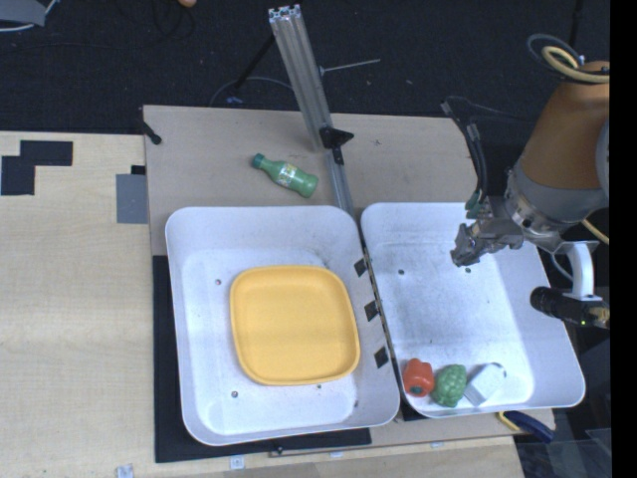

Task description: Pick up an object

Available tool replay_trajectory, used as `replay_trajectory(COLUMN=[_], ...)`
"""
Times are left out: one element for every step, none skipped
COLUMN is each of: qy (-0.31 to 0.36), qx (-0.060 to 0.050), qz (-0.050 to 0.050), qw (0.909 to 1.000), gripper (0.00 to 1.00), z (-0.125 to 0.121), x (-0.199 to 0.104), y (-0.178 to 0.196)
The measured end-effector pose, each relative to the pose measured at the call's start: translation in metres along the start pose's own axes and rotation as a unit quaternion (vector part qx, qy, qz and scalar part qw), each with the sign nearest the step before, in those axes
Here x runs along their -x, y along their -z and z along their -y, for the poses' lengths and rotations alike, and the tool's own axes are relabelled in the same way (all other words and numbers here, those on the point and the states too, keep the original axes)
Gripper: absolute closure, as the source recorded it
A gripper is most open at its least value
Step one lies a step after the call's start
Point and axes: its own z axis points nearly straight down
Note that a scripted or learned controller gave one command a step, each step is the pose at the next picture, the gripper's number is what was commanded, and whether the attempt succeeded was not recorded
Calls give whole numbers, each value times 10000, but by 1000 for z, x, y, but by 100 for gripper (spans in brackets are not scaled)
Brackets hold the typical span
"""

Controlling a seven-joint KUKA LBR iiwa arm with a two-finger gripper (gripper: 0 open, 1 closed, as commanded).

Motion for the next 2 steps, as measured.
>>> replay_trajectory(qy=[-4, -4], qx=[0, 3], qz=[1, 6], qw=[10000, 10000], gripper=[100, 100], z=[6, 1], x=[-47, -94], y=[-2, 6])
